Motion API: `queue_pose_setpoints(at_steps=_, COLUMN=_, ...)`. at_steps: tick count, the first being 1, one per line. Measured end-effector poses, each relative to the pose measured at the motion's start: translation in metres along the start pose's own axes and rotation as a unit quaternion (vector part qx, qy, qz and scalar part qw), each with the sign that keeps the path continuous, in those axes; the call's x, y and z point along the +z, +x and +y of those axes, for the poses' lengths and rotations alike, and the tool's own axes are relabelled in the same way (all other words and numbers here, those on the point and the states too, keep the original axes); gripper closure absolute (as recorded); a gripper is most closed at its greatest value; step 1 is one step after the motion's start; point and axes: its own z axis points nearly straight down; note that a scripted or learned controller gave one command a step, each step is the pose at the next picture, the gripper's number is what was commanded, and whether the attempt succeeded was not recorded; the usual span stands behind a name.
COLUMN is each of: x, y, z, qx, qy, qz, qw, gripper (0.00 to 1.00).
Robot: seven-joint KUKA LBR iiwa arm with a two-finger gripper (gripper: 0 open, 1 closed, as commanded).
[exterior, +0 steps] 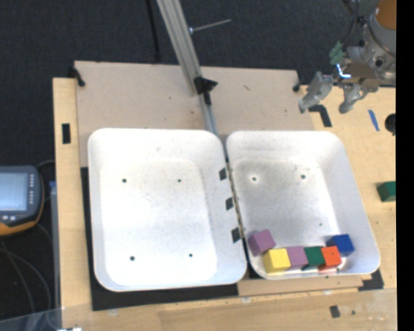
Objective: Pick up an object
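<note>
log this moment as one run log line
claw: open, holding nothing, above right bin's far edge | blocks: clustered at near edge | left bin: untouched

Two white bins [159, 205], both speckled w/ grey scuffing. Blocks are seen in the right one: two purple [261, 241], one yellow [277, 259], green [313, 256], orange [330, 256], blue [341, 243]. Possibly a red-white piece below.

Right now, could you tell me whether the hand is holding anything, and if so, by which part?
Nothing is held. The hand hangs open above the bench beyond the right bin, with an empty gap between its fingers; the blocks lie in that bin's near corner.
</note>
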Motion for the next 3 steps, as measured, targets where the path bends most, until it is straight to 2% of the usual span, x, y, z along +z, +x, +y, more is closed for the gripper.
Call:
queue_pose_setpoints(at_steps=1, x=0.005, y=0.000, z=-0.001, qx=-0.001, qy=0.005, qz=0.000, qw=1.0000, gripper=0.00)
queue_pose_setpoints(at_steps=2, x=-0.150, y=-0.030, z=-0.013, qx=0.002, qy=0.000, qz=-0.001, qw=1.0000, gripper=0.00)
queue_pose_setpoints(at_steps=3, x=-0.143, y=-0.016, z=0.028, qx=0.000, qy=0.004, qz=0.000, qw=1.0000, gripper=0.00)
